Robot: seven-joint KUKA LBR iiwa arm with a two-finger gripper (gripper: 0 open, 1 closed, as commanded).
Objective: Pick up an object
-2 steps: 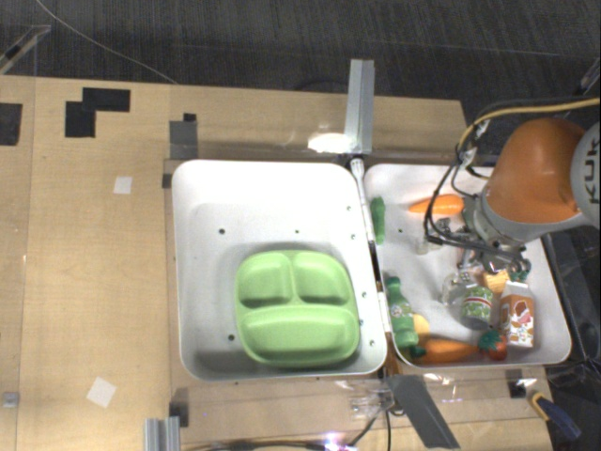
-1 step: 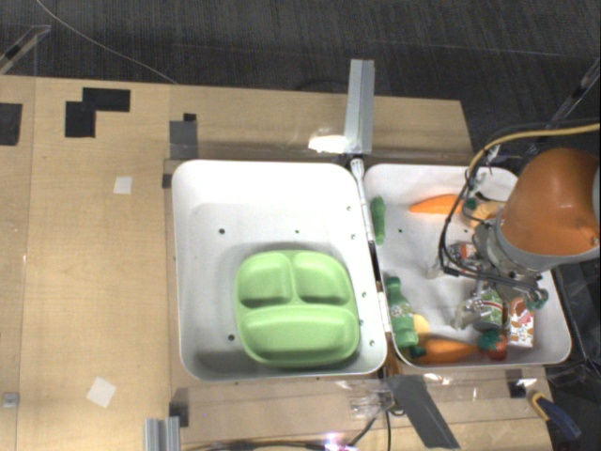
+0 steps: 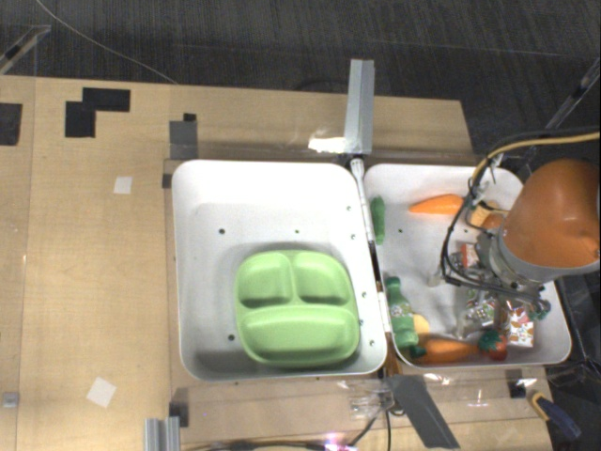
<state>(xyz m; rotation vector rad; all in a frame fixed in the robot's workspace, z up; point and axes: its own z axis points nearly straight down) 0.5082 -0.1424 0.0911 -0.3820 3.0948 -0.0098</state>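
The right bin (image 3: 413, 252) holds several small items. An orange carrot (image 3: 437, 206) lies near its far wall, and a green pod (image 3: 377, 218) rests against the left wall. A green bottle (image 3: 401, 315) and a second orange carrot (image 3: 445, 350) sit at the front, next to a red piece (image 3: 494, 346) and a small printed packet (image 3: 521, 328). My gripper (image 3: 482, 310) reaches down into the front right of this bin, just above the red piece and the packet. The arm's orange band (image 3: 559, 216) and cables hide what lies directly under the wrist.
The left bin (image 3: 207, 205) holds a green divided plate (image 3: 297, 305) towards its front. A metal post (image 3: 360, 106) stands behind the wall that the two bins share. Wooden bench top stretches off to the left.
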